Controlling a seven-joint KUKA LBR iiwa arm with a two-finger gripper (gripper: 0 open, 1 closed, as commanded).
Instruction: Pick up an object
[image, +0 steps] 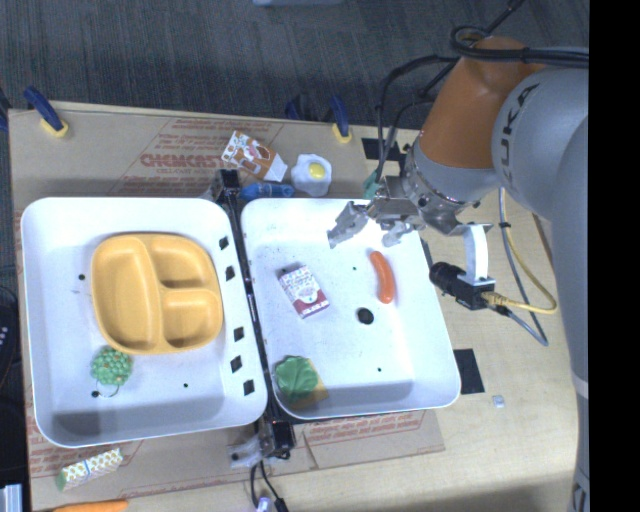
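In the left bin lie a tray and a broccoli; in the right bin, a carton, a sausage and a lettuce.

Two white bins sat side by side. The left bin held one yellow divided tray and one green leafy item. The right bin held one small red carton, one orange sausage, one small dark disc and one green item.
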